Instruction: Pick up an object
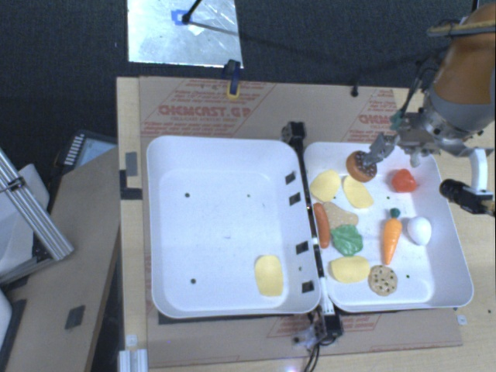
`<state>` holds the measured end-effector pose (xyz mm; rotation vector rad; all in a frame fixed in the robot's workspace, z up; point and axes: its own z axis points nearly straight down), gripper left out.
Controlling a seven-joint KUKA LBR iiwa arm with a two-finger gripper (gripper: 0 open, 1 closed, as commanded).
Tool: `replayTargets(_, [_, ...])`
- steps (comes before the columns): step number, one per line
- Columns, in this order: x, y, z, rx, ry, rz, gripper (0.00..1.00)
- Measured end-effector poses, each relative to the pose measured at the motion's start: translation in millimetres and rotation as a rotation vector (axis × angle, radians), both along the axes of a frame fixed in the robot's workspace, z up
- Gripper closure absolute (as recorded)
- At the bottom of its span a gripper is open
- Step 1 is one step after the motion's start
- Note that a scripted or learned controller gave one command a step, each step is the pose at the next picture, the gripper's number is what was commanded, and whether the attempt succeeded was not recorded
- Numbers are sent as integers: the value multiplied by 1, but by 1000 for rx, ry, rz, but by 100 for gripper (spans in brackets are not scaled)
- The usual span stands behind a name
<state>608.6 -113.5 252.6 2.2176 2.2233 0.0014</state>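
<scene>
At right bin's (pixel 457 285) far edge: brown round toy food (pixel 360 166), gripper (pixel 377 152) touching its upper right. Finger spread: cannot tell. Red tomato (pixel 403 180) near, yellow piece (pixel 325 185) beside. Best to centre over the brown piece, descend straight, avoid nudging neighbours.
</scene>
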Motion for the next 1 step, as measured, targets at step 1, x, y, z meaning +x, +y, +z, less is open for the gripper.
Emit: replayTargets(1, [15, 79, 86, 2, -11, 10, 0])
